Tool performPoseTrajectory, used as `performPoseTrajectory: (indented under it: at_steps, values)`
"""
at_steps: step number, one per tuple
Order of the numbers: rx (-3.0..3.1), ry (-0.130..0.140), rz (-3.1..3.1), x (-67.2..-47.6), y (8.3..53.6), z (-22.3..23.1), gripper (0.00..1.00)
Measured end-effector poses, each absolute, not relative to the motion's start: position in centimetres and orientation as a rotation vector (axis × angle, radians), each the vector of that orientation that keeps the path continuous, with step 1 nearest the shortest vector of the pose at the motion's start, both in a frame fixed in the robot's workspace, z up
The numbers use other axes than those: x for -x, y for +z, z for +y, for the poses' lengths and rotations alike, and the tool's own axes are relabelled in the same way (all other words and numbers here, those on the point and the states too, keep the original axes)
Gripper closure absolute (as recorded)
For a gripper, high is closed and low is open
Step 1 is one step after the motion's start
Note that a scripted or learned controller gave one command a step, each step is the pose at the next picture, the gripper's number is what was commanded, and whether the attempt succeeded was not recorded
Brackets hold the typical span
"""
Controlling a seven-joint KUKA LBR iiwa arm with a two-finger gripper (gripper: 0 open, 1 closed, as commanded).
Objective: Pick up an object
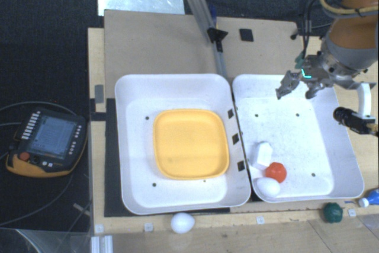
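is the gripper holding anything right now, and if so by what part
Nothing is held. The open two-finger gripper hangs over the right white bin, far from the round orange-red object at that bin's near corner.

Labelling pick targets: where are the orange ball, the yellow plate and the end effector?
orange ball (275, 172): camera view, its top.
yellow plate (191, 143): camera view, middle of its flat face.
end effector (299, 86): camera view, midway between fingertips.
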State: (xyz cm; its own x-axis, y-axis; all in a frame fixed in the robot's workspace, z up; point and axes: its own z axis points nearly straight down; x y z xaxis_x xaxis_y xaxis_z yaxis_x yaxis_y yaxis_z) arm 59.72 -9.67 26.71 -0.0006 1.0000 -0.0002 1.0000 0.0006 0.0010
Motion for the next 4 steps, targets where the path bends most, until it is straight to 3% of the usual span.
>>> performPoseTrajectory:
  at_steps: [1, 4]
  values:
    - [-2.22, 0.001, 2.221, -59.7, 26.7, -9.7, 0.0]
    - [-2.223, -0.004, 2.224, -59.8, 9.8, -8.5, 0.0]
